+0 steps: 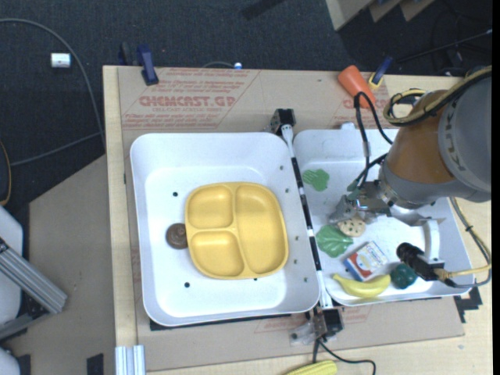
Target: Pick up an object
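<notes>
In the right bin (344,148), the pincer (358,206), grip unreadable, hovers over a cookie (351,226), probably brittle, best pinched across its edges.

Red print reading "CHEMCAST GP" runs across the brown board (187,96) under the bins, at about eleven o'clock. Smaller red lines around it are too blurred to read, as is the small blue-and-red carton (366,261) at four o'clock
</notes>
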Controlling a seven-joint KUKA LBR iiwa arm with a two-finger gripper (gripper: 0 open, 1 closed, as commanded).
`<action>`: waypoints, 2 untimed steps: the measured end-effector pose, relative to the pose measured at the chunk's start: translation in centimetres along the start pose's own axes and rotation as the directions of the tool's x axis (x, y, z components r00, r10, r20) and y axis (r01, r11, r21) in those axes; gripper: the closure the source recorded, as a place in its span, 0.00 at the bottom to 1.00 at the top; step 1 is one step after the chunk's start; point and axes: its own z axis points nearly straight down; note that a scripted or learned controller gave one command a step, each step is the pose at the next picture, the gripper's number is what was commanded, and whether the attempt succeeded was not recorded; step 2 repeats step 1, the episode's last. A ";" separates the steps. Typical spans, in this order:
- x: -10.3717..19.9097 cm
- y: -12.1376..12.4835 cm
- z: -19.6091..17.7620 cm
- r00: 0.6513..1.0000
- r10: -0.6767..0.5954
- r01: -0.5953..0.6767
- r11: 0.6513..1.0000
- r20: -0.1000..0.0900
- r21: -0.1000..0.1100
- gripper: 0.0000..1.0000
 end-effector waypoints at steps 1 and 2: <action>5.7 1.6 -9.1 1.000 -0.001 0.001 1.000 0.000 -0.001 1.00; 5.7 1.6 -9.1 1.000 -0.001 0.001 1.000 0.000 -0.001 1.00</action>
